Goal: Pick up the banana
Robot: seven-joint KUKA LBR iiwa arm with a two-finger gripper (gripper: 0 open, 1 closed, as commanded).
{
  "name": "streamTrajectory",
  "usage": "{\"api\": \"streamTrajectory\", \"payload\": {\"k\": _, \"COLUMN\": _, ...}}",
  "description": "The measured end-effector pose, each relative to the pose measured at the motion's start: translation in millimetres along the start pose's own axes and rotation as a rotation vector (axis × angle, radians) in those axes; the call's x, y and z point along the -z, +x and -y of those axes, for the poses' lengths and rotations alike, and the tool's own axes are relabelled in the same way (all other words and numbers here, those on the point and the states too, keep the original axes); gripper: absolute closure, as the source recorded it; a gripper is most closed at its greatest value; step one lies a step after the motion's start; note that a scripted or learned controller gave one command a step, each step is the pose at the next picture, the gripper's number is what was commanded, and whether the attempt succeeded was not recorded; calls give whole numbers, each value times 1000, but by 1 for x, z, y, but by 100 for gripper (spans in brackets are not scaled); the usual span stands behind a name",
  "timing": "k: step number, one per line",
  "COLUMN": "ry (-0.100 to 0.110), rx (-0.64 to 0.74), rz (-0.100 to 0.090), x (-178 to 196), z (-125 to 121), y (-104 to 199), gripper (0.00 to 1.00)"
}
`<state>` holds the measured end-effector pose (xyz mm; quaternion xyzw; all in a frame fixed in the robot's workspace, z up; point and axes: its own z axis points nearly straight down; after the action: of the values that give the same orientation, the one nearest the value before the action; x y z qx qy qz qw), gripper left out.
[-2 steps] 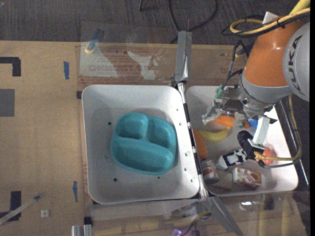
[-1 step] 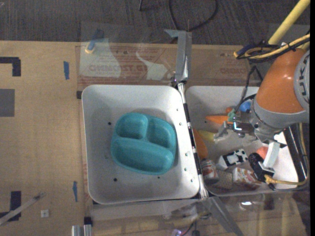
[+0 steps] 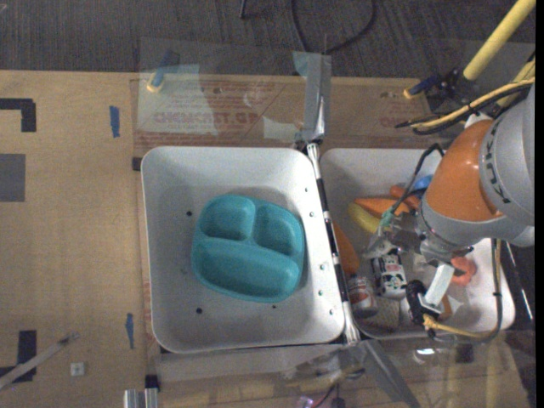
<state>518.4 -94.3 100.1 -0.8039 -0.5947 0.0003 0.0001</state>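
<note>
- The grey-and-orange arm [image 3: 476, 185] reaches over the right bin [image 3: 501, 300], above its clutter.
- A teal divided plate [image 3: 248, 246] sits in the left bin [image 3: 166, 228].
- The banana [image 3: 367, 219] lies partly hidden beneath the wrist, not yet lifted.
- Whether the gripper [image 3: 399, 266] has its fingers spread or closed cannot be told; the pick appears undone.

You had open room in the left bin [image 3: 166, 253] all around the teal divided plate [image 3: 248, 246] at its middle. The right bin [image 3: 340, 172] was crowded: the arm [image 3: 476, 181] hung over its middle, and a small can [image 3: 360, 293] and other small items packed its near-left part.
</note>
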Motion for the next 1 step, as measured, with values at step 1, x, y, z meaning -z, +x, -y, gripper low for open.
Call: {"api": "streamTrajectory", "payload": {"k": 1, "ry": -1, "rx": -147, "rz": 1, "x": 34, "z": -75, "y": 12, "gripper": 0}}
